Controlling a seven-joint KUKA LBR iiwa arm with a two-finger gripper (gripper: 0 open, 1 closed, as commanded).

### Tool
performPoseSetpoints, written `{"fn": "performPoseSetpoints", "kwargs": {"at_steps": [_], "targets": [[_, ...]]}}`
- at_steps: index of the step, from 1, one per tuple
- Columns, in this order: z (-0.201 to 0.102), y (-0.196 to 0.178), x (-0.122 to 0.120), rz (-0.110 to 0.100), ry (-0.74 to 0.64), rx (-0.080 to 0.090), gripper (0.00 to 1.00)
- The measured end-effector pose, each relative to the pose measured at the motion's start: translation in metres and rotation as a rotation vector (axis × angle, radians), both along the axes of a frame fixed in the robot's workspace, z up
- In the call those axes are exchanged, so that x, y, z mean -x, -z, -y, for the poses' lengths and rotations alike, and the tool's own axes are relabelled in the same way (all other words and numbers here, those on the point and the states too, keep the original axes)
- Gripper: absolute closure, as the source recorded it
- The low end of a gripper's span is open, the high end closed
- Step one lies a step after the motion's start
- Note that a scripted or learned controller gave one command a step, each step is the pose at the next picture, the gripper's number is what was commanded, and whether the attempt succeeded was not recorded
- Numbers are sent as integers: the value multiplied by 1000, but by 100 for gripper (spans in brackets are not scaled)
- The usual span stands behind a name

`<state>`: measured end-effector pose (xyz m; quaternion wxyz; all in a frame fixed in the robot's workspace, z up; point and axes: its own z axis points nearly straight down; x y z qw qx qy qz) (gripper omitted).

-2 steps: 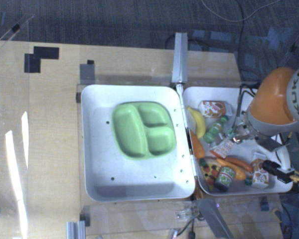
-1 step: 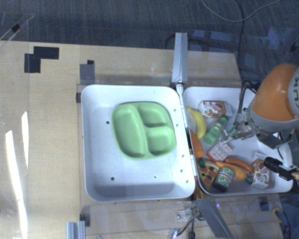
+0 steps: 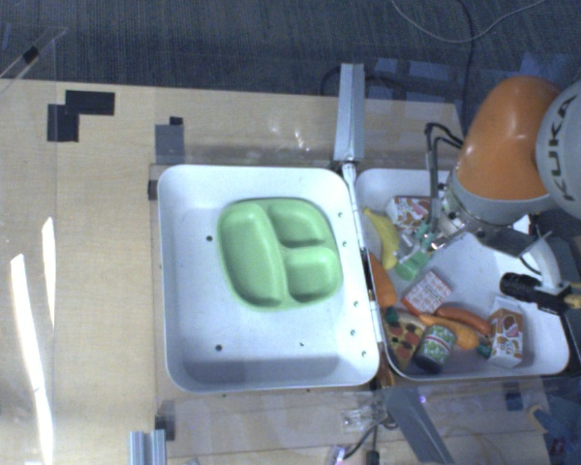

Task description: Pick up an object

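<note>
End effector (image 3: 428,242): low in the right bin (image 3: 552,361), over a banana (image 3: 383,237); finger state cannot be told.
Left bin (image 3: 179,260): green tray (image 3: 279,251).

The letters "KUKA" stand in dark print on the grey arm (image 3: 571,153), at the right edge, running almost vertically and partly cut off. The small cartons (image 3: 506,335) and the can (image 3: 434,348) in the right bin (image 3: 552,361) have printed labels, but these are too small to read.
</note>
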<state>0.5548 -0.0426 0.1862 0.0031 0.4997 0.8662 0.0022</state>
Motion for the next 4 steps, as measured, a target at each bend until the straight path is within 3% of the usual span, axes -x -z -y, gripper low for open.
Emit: {"fn": "performPoseSetpoints", "kwargs": {"at_steps": [1, 2, 3, 4], "targets": [[-18, 1, 41, -3, 141, -1, 100], [46, -37, -22, 0, 118, 1, 100], [46, -37, -22, 0, 117, 1, 0], [64, 53, -48, -3, 119, 1, 0]]}}
